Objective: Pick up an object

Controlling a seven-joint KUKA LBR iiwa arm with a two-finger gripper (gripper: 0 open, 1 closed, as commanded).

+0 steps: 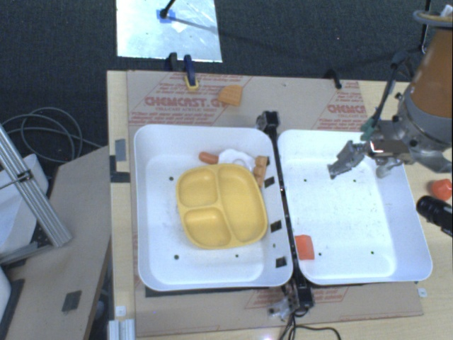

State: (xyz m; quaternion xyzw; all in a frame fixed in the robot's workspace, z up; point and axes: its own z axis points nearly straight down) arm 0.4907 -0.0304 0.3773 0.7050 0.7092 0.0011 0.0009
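Your gripper (345, 160) hangs over the right bin (354, 261) — can't tell its state. Orange block (304, 246) sits in that bin's near-left corner.

Tray (221, 207) in L bin (152, 211); block (304, 246) in R bin (368, 261).

Bright, even overhead light washes the two white bins (354, 261) nearly featureless. Shadows are faint and soft. Behind the bins, a metal sheet (168, 20) glares. The picture is slightly soft and grainy throughout.
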